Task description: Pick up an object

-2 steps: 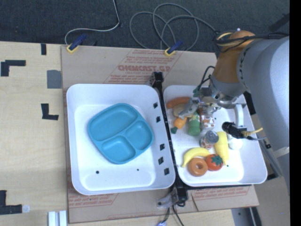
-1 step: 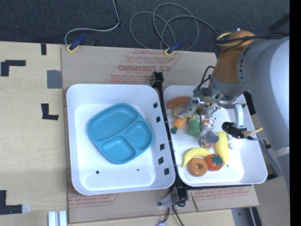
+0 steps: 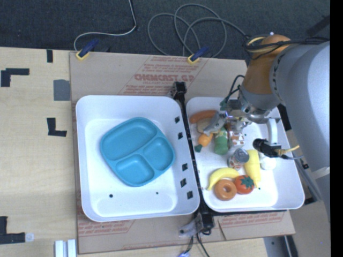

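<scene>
Left: shallow white plastic bin (image 3: 91, 159) holding a blue three-compartment plastic tray (image 3: 138, 151), tilted, near the bin's middle. Right, just beside it: second shallow white bin (image 3: 286, 189) crowded with small toy foods. Near its upper left corner, an orange carrot-like piece (image 3: 202, 115) and a small orange lump (image 3: 204, 140); beside these, a green block (image 3: 221, 143). Lower down, a yellow banana (image 3: 223, 175), a brown ring-shaped doughnut (image 3: 225, 189), a red tomato (image 3: 245, 184), a yellow corn-like cob (image 3: 253, 165). Over the upper cluster, the grey two-finger gripper (image 3: 231, 123), hanging from the arm's orange band (image 3: 261, 74); whether open or pinched, cannot tell.
</scene>
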Controlling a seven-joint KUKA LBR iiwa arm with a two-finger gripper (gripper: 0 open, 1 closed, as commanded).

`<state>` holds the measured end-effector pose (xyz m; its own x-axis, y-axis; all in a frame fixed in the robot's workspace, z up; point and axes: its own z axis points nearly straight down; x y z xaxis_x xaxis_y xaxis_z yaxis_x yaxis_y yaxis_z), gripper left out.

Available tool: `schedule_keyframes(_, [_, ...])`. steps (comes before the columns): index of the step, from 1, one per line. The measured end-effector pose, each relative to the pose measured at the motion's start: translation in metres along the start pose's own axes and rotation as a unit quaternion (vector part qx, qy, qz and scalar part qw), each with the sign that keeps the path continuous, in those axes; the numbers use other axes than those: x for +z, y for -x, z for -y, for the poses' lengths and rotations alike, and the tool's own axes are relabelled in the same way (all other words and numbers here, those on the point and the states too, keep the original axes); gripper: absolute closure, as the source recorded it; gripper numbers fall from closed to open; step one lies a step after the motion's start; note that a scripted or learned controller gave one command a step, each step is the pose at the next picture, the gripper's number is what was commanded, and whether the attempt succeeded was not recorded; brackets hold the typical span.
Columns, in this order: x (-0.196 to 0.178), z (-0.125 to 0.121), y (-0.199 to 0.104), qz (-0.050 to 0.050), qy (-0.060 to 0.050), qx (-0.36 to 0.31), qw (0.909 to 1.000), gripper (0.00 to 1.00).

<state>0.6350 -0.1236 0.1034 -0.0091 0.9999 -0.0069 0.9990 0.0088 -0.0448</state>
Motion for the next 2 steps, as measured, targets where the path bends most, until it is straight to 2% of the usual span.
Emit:
schedule_keyframes(1, [-0.002, -0.028, -0.016, 0.003, 0.027, 0.004, 0.9996, 0.00])
schedule_keyframes(2, [-0.006, 0.000, 0.019, -0.001, 0.028, 0.003, 0.9996, 0.00])
